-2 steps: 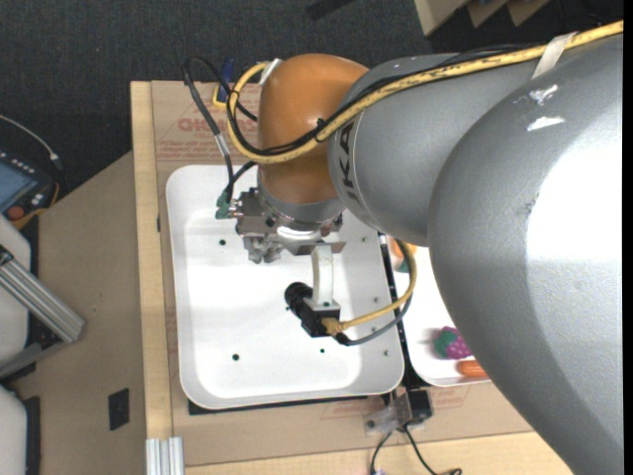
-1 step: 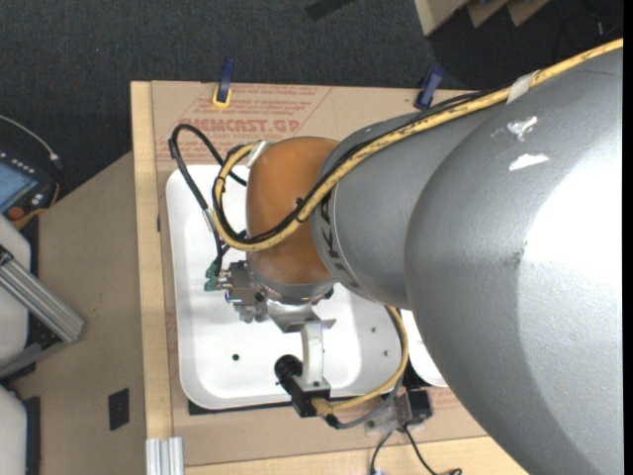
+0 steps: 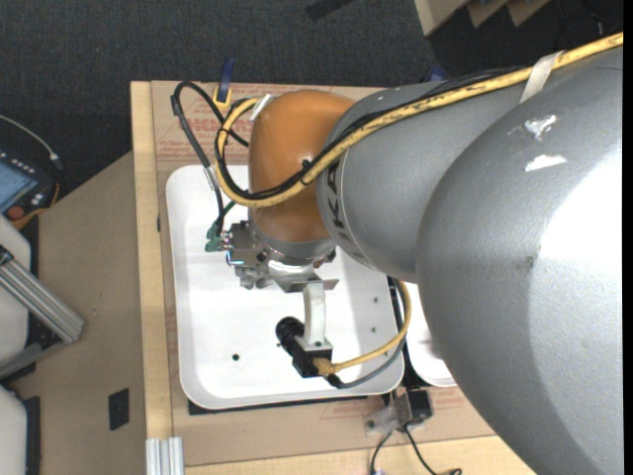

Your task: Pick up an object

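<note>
My gripper point(image 3: 253, 263) hangs low over the left white bin point(image 3: 198, 305), near its middle, under the orange band point(image 3: 292, 171) of the wrist. The wrist and the grey arm cover most of the bin's right half, so whatever lies beneath them is hidden. On the bare bin floor in front of the gripper I see just a tiny dark speck point(image 3: 235, 356), apart from the gripper. A white bracket with a black cable plug point(image 3: 300, 344) sticks out from the wrist toward the bin's front edge.
A sliver of the right bin point(image 3: 431, 352) shows below the arm. Yellow and black cables point(image 3: 220, 132) loop around the wrist. The wooden bench point(image 3: 148, 265) frames the bins, and a small black connector point(image 3: 415, 406) lies at its front edge.
</note>
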`<state>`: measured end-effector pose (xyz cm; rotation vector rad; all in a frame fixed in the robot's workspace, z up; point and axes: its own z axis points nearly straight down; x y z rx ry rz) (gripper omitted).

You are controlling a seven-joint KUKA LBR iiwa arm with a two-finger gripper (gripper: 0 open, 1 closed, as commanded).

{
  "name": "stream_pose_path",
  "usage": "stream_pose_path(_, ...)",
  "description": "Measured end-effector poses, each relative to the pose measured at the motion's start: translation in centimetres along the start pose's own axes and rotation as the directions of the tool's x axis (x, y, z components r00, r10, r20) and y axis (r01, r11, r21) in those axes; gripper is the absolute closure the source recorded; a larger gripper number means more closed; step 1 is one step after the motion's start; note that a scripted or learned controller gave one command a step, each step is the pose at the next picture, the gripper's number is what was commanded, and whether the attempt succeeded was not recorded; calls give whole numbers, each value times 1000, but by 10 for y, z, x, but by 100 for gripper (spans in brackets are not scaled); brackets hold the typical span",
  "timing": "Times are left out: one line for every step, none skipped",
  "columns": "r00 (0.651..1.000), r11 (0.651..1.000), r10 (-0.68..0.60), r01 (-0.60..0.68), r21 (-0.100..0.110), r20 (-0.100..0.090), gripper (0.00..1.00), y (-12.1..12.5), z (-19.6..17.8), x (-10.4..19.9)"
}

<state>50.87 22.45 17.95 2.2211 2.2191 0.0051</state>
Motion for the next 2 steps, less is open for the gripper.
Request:
stream_pose_path(1000,1000,0,0,2,0,100,17,5,0)
stream_pose_path(1000,1000,-1,1,-2,0,100,79,1,0)
